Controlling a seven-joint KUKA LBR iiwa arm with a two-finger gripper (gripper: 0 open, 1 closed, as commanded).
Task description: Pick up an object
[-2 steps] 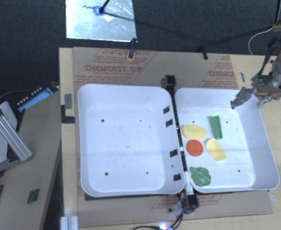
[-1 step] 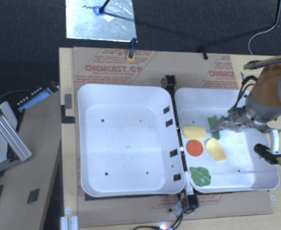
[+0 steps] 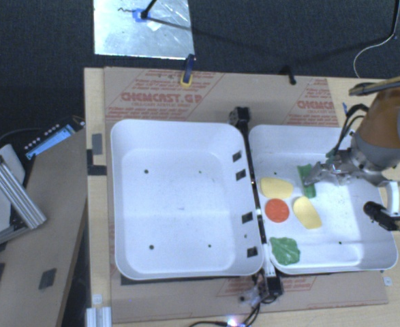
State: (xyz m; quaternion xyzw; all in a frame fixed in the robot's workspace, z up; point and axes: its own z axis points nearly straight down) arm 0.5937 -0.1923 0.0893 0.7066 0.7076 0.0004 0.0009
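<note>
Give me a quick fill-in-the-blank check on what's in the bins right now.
1. All the objects lie in the ___ bin.
2. The round orange object lies between two ___ objects.
3. The gripper is above a small ___ object in the bin.
4. The left bin is ___ in colour.

Missing words: right; yellow; green; white

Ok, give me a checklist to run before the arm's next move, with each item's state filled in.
1. Objects within reach in the right bin: ok; all lie there.
2. Gripper over a target: ok; it sits at the green strip.
3. Object seen between the fingers: cannot tell.
4. Neighbours clear of the strip: not ok; upper yellow piece lies close.
5. Orange disc separate from lower yellow piece: ok; a narrow gap.
6. Green leaf unobstructed: ok.
</note>
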